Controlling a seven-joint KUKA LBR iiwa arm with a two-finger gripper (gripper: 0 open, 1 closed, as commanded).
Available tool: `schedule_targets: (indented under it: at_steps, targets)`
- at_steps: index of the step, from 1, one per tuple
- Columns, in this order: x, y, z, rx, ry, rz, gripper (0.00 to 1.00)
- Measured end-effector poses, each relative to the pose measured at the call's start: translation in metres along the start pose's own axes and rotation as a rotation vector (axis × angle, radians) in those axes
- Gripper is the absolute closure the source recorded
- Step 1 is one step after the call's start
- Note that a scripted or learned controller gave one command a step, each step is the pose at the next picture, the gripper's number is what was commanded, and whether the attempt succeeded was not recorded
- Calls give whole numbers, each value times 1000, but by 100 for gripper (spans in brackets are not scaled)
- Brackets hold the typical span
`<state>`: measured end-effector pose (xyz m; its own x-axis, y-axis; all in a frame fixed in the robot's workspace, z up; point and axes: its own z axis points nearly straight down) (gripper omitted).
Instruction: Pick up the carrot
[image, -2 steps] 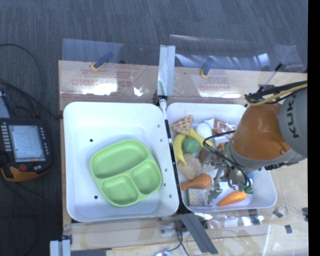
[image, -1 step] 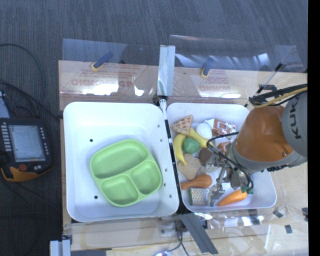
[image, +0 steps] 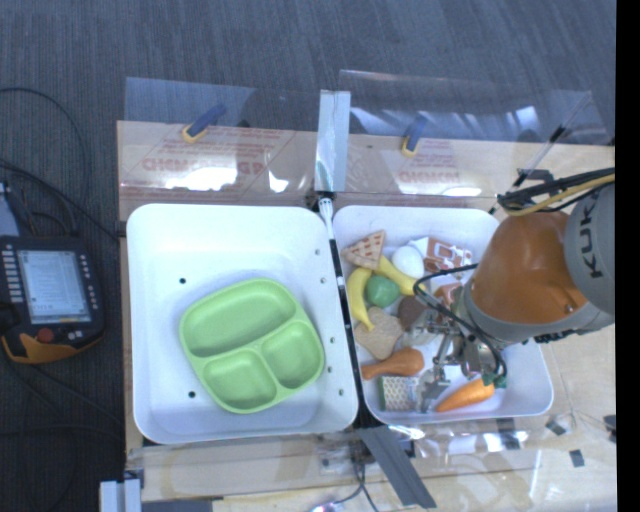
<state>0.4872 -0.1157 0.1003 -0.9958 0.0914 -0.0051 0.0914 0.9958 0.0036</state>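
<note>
So the carrot (image: 466, 395) isn't picked up yet as far as I can tell, it's lying flat on the floor of the right bin (image: 530, 400), near the front wall, with its green top poking up toward the arm. The hand (image: 440, 378) is down low inside that bin, and the carrot sits just beside it, on the side nearer the arm, maybe touching, I honestly can't tell. Can't make out whether the hand is spread or pressed together either, the metal bits blur into the clutter and the orange band of the arm (image: 525, 270) hangs right over it. On the other side of the hand there's a drumstick-looking thing (image: 395, 364), and beyond the hand the banana (image: 358, 297) and a green ball (image: 381, 291). The green divided plate (image: 252, 344) in the left bin (image: 160, 240) is well away from all this. My read: approach is basically done, but grasp and lift are both still to go.
</note>
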Motion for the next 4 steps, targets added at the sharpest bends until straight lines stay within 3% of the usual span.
schedule_targets:
  at_steps: [1,2,3,4]
  targets:
    - [-6,-26,6,2,-10,-325,0]
    - [-21,-36,6,3,-5,-565,0]
    - [-16,12,1,14,-6,-793,0]
    - [-20,15,-13,18,-21,-791,100]
